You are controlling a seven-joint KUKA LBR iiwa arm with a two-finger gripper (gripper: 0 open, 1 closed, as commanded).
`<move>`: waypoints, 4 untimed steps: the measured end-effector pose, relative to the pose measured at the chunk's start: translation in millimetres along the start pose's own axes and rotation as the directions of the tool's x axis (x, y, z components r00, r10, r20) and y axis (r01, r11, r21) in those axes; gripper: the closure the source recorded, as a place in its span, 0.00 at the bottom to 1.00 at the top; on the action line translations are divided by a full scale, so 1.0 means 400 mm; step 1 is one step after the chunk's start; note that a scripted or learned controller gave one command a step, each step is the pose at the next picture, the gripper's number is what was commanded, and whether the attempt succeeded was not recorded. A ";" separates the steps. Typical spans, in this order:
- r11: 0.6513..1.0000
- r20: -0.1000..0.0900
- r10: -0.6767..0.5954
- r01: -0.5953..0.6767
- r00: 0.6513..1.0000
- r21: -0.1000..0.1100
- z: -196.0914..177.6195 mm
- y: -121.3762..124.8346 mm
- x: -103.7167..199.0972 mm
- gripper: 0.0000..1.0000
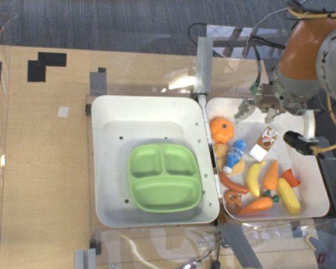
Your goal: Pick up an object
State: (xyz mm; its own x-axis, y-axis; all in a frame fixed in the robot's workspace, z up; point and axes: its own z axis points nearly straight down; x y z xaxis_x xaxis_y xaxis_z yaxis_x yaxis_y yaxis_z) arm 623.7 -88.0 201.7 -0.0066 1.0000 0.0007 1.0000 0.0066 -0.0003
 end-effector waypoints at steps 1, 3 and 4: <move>0.994 0.001 -0.106 0.106 0.994 -0.006 0.237 -0.020 -0.008 0.00; 0.988 0.003 -0.154 0.154 0.988 -0.026 0.249 -0.077 -0.038 1.00; 0.979 0.001 -0.202 0.202 0.979 -0.004 0.044 0.067 0.141 1.00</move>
